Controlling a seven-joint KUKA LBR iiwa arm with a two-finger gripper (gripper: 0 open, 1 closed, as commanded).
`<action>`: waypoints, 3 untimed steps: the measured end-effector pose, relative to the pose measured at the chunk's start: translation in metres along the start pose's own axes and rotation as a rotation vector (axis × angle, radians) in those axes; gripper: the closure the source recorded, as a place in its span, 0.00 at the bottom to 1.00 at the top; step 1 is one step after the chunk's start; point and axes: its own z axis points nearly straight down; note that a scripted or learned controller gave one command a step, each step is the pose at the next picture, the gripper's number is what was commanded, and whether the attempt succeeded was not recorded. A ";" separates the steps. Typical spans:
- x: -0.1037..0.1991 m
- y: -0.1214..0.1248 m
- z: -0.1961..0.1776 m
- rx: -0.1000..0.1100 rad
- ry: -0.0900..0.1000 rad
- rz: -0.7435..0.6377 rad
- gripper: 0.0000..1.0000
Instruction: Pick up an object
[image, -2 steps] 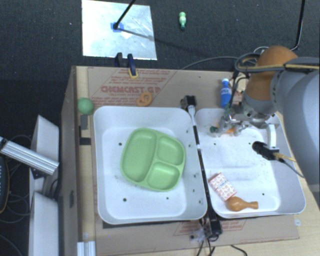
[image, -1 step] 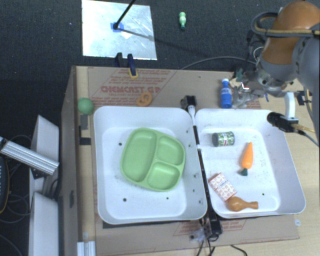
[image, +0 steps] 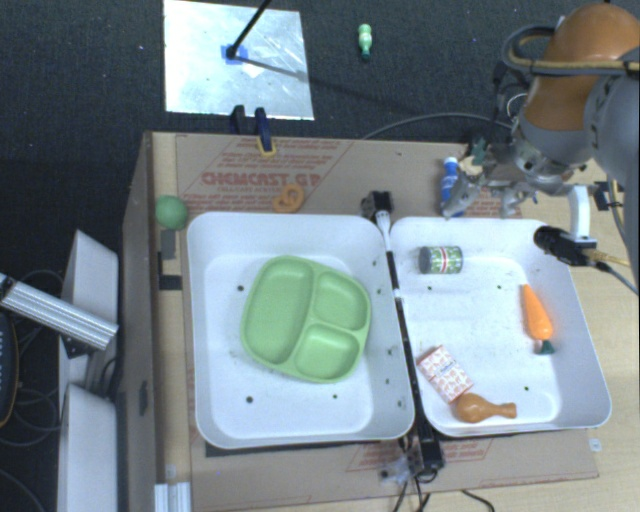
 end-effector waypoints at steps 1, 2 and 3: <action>-0.038 0.000 0.137 0.000 0.000 0.001 0.00; -0.112 -0.001 0.151 0.003 0.000 0.002 0.00; -0.113 -0.001 0.150 0.004 0.003 0.002 0.00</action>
